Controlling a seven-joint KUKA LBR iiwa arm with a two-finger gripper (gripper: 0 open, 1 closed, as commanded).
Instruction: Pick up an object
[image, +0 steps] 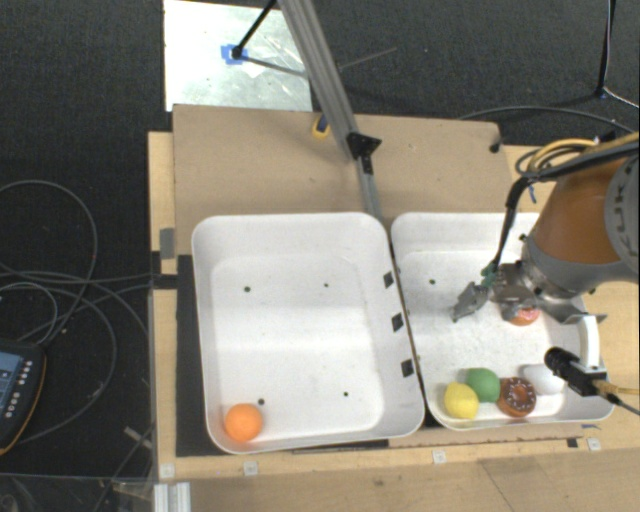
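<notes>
Four small objects sit in the right bin (440, 250), toward the lower right of the frame: a yellow piece (460, 401), a green piece (482, 383) touching it from behind, a brown doughnut-shaped piece (517, 397) just beside those along the bin's near rim, and a red-orange piece (522, 315) higher up, partly hidden under the wrist. The end effector (468, 303) hangs over the middle of this bin, just to the left of the red-orange piece, its dark fingers pointing toward the lower left; whether they are apart or closed I cannot tell (they merge into one dark shape), and nothing shows between them. Behind it the grey arm with its orange band (580, 215) comes in from the right edge. In the left bin (290, 235), an orange ball (243, 422) lies alone at the lower left corner, well apart from everything else. Both bins rest side by side on the bench (300, 160), with loose cables (60, 300) on the dark floor at the left.
</notes>
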